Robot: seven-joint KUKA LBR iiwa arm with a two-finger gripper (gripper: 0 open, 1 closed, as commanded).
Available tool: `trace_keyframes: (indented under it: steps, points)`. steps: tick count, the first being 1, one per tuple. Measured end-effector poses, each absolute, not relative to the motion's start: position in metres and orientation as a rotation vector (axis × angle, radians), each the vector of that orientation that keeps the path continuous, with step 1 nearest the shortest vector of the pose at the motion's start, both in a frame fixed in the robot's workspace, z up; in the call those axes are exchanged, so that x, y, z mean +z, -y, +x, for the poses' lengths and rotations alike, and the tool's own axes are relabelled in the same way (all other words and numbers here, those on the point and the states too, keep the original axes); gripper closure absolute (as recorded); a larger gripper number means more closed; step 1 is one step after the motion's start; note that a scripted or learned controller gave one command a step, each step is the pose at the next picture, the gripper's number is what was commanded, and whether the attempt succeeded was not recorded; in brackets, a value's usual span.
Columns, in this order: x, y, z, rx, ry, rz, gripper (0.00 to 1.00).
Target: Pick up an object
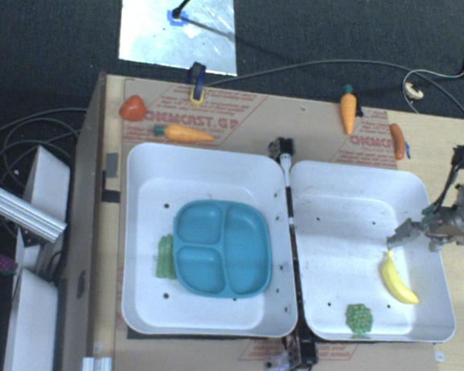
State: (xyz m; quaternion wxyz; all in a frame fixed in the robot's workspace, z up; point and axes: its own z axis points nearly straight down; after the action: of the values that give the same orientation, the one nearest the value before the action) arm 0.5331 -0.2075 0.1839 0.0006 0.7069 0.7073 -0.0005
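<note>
A yellow banana [399, 280] lies near the right wall of the right bin [354, 177]. A small green bumpy toy [358, 318] sits by that bin's front edge. My gripper [413, 241] hangs over the right side of the right bin, just above and behind the banana's upper tip. Its fingers stand open with nothing between them. In the left bin [202, 163] a blue divided plate [222, 248] lies flat, and a green toy [164, 257] rests against the plate's left edge.
Behind the bins, on the cardboard, lie a red toy [132, 108], an orange carrot [186, 134], a second carrot [348, 112] and a third orange piece [397, 141]. A black divider [288, 210] runs between the bins.
</note>
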Motion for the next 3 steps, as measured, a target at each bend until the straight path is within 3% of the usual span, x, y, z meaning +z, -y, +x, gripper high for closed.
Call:
trace_keyframes:
  steps: [2,3]
  points:
    - [0.100,0.206,0.524,0.000,-2.222,2.220,0.00]
    - [0.111,0.207,0.525,0.002,-2.222,2.216,1.00]
